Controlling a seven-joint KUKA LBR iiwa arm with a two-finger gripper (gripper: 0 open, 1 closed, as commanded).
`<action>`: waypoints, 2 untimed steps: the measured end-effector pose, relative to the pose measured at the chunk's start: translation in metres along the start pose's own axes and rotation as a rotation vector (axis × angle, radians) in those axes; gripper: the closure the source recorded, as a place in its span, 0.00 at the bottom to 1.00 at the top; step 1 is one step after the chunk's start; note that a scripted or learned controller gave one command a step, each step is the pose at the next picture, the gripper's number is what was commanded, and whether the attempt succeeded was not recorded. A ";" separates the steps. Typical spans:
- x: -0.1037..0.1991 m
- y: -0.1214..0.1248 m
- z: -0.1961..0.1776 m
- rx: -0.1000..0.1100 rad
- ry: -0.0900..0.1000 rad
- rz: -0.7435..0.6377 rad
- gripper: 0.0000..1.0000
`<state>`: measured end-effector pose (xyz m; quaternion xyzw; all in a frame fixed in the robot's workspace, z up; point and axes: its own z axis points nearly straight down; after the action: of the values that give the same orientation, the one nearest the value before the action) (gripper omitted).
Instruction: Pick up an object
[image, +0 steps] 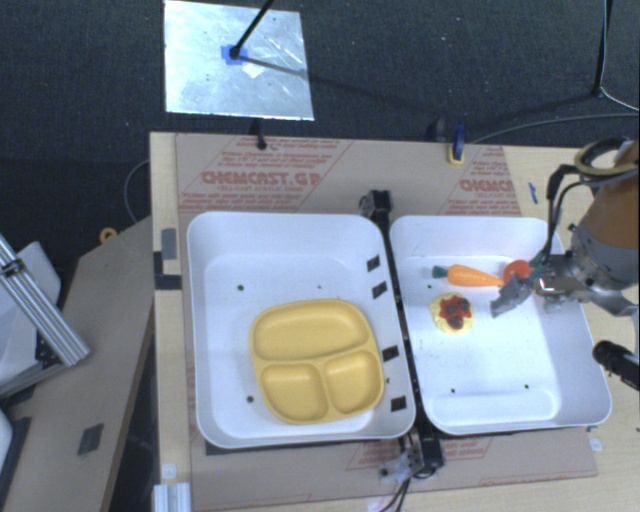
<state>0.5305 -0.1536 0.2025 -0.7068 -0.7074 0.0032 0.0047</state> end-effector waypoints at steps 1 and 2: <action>0.000 0.003 -0.007 -0.012 -0.002 -0.003 0.00; -0.003 -0.005 0.040 -0.009 -0.002 -0.001 0.00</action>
<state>0.5252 -0.1561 0.1625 -0.7066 -0.7076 0.0007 0.0010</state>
